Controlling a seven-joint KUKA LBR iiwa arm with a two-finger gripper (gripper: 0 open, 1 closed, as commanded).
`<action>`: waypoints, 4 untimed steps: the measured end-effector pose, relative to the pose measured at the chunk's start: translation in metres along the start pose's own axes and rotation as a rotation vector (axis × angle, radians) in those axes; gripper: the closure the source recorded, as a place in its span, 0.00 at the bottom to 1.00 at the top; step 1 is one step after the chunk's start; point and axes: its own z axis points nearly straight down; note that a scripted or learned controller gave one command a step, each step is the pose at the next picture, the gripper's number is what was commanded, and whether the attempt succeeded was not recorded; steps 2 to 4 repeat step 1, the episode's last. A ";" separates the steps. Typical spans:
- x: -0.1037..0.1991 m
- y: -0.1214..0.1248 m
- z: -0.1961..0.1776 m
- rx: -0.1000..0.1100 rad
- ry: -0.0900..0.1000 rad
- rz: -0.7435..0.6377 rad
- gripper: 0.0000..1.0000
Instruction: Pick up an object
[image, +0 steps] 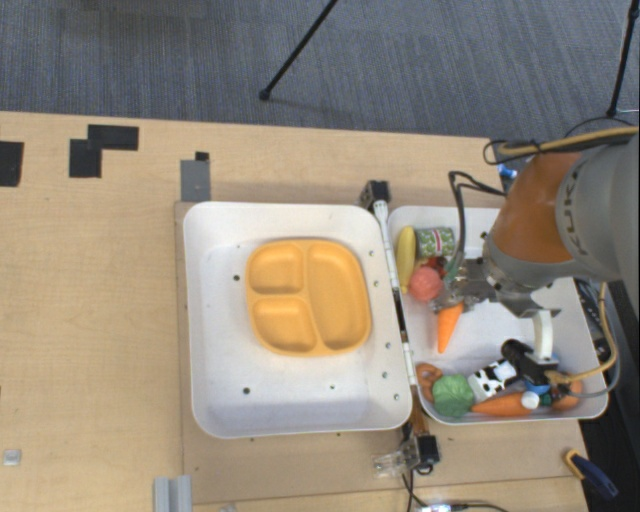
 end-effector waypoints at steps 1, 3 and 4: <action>0.056 -0.030 -0.087 0.008 0.001 0.059 1.00; 0.056 -0.030 -0.087 0.008 0.001 0.059 1.00; 0.056 -0.030 -0.087 0.008 0.001 0.059 1.00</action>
